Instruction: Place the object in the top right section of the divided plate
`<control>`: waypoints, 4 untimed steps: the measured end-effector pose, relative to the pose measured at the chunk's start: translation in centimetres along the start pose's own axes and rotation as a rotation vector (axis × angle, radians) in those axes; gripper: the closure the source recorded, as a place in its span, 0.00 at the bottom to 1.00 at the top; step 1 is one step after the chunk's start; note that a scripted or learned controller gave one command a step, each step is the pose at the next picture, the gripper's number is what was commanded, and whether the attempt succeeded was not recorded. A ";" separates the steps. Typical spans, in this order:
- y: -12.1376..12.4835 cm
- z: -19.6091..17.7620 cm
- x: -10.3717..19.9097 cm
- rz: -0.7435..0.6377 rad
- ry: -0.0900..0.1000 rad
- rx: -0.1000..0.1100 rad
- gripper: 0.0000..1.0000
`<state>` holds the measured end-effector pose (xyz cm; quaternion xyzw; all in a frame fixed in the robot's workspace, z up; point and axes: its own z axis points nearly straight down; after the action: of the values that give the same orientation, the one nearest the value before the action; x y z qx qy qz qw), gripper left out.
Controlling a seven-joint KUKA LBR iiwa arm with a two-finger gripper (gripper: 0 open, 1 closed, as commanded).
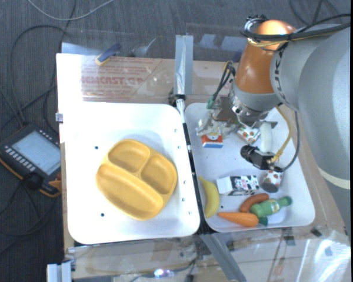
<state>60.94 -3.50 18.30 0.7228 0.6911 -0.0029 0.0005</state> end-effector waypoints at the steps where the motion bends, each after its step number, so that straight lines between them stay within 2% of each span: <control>1: -3.9 0.0 7.1 0.028 0.004 0.001 1.00; 2: -6.1 -7.7 5.2 0.293 0.001 0.001 1.00; 3: -6.8 -10.3 8.0 0.402 0.002 0.001 1.00; 4: -7.3 -1.7 11.2 0.288 0.003 0.004 1.00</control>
<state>54.15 7.99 19.93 0.8146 0.5801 -0.0031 -0.0013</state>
